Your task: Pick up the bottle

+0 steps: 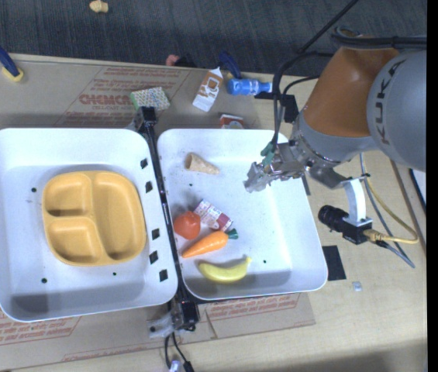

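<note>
Two white bins are sitting side by side, five small items in the right bin (300,242).
The hand (259,177) is hovering there, blurred; whether spread or pressed together, one cannot tell.

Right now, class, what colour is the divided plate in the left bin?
Yellow; the divided plate shows best in the camera view.

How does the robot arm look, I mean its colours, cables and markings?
The arm is grey and rounded, with a wide orange band above the wrist and dark lettering on the grey shell. Black cables run along it. The gripper is small, metallic grey.
</note>
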You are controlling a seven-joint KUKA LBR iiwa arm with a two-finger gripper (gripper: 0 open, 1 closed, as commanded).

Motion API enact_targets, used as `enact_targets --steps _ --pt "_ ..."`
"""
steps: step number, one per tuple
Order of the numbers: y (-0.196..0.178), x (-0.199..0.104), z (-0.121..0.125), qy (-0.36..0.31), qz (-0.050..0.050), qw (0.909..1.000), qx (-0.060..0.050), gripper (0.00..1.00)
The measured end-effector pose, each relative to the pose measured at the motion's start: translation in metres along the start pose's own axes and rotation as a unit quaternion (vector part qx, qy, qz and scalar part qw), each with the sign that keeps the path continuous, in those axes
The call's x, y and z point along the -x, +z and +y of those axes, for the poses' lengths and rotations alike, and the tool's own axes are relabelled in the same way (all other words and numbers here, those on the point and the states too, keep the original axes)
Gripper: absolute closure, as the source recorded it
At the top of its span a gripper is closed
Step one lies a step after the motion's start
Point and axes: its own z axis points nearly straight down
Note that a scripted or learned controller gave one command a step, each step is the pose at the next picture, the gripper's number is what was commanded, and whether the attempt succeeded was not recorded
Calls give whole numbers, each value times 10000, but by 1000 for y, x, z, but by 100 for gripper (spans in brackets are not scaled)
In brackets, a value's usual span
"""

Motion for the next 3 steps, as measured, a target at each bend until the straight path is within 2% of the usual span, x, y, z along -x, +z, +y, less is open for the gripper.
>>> enact_targets --steps 1,2,3 --pt "9 42 -49 -1707 3 9853 0 100" --pt "10 71 -80 -2263 2 9740 3 100" --pt "17 71 -80 -1297 9 9916 -4 100"
